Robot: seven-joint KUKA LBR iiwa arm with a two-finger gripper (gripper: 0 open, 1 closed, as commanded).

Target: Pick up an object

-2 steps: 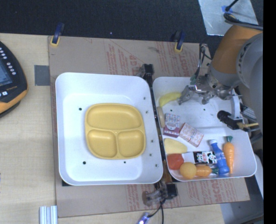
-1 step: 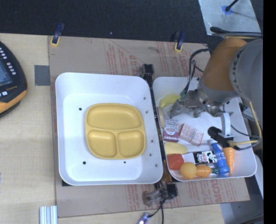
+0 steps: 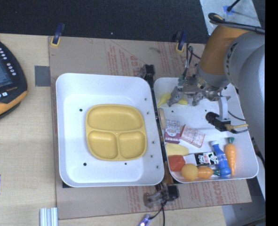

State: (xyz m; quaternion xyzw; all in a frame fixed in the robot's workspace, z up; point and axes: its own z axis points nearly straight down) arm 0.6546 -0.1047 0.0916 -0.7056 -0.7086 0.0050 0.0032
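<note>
A small yellow object (image 3: pixel 164 99), perhaps a toy banana, lay at the far left corner of the right bin (image 3: pixel 244 173), just beside the gripper (image 3: pixel 185 98). Whether the fingers stood apart or together could not be told. So close to the bin's wall, a grasp there could likely slip or strike the rim. The yellow divided tray (image 3: pixel 116 131) sat in the left bin (image 3: pixel 68 126), well apart.
</note>
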